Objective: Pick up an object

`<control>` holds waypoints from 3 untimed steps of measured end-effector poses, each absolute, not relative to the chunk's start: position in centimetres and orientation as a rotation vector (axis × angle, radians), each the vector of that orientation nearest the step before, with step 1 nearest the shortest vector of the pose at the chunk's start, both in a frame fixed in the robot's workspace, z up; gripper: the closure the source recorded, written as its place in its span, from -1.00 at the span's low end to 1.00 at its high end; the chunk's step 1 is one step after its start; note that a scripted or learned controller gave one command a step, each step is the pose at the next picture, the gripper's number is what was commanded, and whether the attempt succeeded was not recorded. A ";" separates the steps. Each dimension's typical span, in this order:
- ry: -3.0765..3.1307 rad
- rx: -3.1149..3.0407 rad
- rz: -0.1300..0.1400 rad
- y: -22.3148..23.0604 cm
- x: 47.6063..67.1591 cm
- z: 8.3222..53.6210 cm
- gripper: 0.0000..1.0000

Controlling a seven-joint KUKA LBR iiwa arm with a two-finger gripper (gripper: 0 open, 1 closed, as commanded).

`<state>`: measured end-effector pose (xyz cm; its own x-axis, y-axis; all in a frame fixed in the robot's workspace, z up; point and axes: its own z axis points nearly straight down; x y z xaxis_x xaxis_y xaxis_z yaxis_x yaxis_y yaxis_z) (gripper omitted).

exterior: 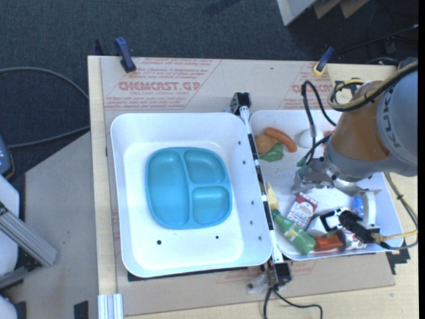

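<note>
**Tool low in the right bin, grip unclear**

Tool [309, 175] sits down in the right bin [281, 175], on the left end of the grey arm [362, 138], which comes in from the right. How far it is open: cannot tell, as the wrist hides it from this slant. Nothing can be seen held in it. It stands over bare white floor near the middle of the bin.

Objects to pick all lie in the right bin:
- red-and-white packet [301, 211], just on the near side of the tool; contact with it cannot be judged.
- green bottle [293, 232], lying at a slant by the near left corner, beside the packet.
- red piece [329, 244], at the near wall, right of the bottle.
- orange sausage [279, 137], toward the far left, with a green piece [271, 153] touching its near side.
- small white round thing [305, 138], right of the sausage, far of the tool.

Left bin [133, 205] holds a blue divided plate [189, 186], flat, about central.

Bench [186, 85]: pale board with red lettering at the far side. Blue clamp [124, 53] at the far left corner, another clamp [323, 60] on the far edge to the right. Bins touch along a shared middle edge.

Room: dark carpet [166, 12] beyond the bench, and a grey cable [46, 80] curving on the floor at left.
</note>
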<state>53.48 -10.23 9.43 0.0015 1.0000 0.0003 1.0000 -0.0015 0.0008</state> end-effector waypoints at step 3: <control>2.219 2.222 0.003 -12.5 49.4 9.4 1.00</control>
